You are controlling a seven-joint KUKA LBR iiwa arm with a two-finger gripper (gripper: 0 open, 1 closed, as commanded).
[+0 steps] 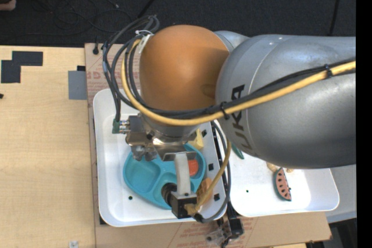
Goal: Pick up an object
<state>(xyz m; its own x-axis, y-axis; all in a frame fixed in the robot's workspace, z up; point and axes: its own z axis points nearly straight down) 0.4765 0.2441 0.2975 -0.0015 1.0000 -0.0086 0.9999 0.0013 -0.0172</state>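
Observation:
A teal divided plate point(141, 180) lies in the left white bin point(105, 142), toward its front. A small orange-red piece point(194, 168) rests in the plate's right compartment. My gripper point(153, 152) hangs low over the plate's back edge, below the orange band of the arm. The wrist hides its lower end and whatever lies under it. A watermelon slice toy point(283, 184) lies in the right bin point(317, 197).
The big grey arm covers the back of both bins. A small pale yellow bit point(201, 136) peeks out by the wall between the bins. Bare wooden bench point(43, 148) stretches to the left of the bins.

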